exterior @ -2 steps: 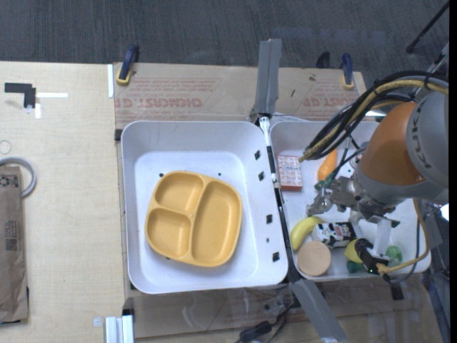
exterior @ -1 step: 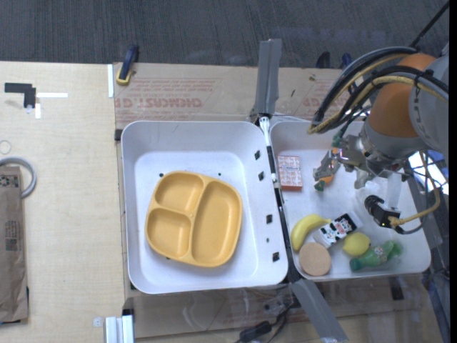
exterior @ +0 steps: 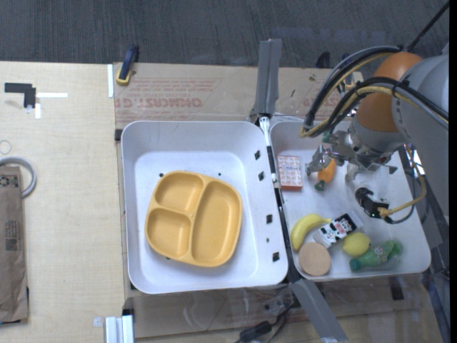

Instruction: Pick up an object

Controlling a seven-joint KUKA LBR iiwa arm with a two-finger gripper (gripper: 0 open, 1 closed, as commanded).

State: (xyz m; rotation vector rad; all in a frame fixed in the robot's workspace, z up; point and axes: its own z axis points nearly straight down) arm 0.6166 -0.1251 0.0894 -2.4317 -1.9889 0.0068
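Note:
My gripper (exterior: 325,161) hangs low over the back part of the right bin (exterior: 418,224), under the grey arm with its orange band. A small orange carrot (exterior: 325,172) with a green tip lies right at the gripper, partly covered by it. Whether the carrot is held cannot be made out. To its left lies a pink box (exterior: 289,171). Toward the bin's front lie a banana (exterior: 307,228), a black-and-white cow toy (exterior: 337,229), a lemon (exterior: 356,244), a green toy (exterior: 374,256) and a round tan disc (exterior: 314,259).
The left bin (exterior: 136,191) holds a yellow divided plate (exterior: 193,218). A black cable loop (exterior: 369,202) hangs from the arm over the right bin. A grey post (exterior: 268,77) rises between the bins at the back. A brown paper bag (exterior: 12,234) lies on the bench at far left.

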